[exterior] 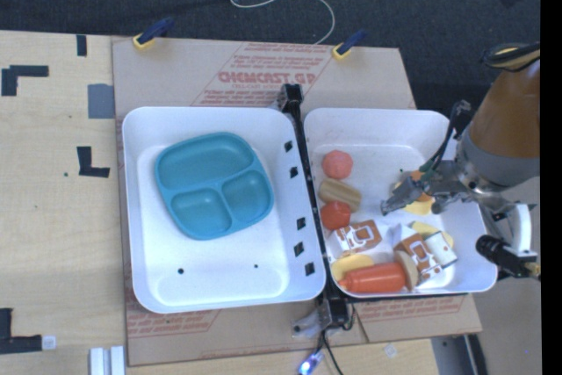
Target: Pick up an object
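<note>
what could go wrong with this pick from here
The gripper hangs over a bare patch of the right bin, apart from the toy food, so it may close on nothing. The items are packed tight: the red sausage touches the yellow piece and a red-and-white block, so a grasp there may drag neighbours.

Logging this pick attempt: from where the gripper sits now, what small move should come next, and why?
Probably a short descent. The gripper hangs in the right bin with nothing visibly between its fingers, beside a yellow piece; the other toy foods lie left and below.
</note>
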Motion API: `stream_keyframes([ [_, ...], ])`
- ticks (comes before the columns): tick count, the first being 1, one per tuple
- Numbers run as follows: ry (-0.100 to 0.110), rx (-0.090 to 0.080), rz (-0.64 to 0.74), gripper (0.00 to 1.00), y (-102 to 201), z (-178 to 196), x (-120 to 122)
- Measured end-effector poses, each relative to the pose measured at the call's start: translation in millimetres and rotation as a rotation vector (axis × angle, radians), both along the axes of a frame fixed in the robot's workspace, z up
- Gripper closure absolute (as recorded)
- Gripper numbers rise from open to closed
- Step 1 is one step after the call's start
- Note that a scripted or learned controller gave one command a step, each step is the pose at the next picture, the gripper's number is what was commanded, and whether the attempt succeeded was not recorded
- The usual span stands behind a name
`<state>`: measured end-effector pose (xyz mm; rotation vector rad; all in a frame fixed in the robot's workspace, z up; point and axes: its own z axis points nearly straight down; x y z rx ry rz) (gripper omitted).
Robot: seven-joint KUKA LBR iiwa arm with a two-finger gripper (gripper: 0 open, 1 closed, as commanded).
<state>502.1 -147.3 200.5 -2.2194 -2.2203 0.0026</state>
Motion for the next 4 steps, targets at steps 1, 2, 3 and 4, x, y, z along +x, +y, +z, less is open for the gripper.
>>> stream_keyframes([
  [1,0.001,0.0,0.001,1.0,1,10,0],
  [2,-0.019,0.0,0.011,1.0,70,149,34],
  [3,0.004,0.001,0.007,1.0,146,76,27],
  [4,0.006,0.0,0.004,1.0,189,37,-20],
])
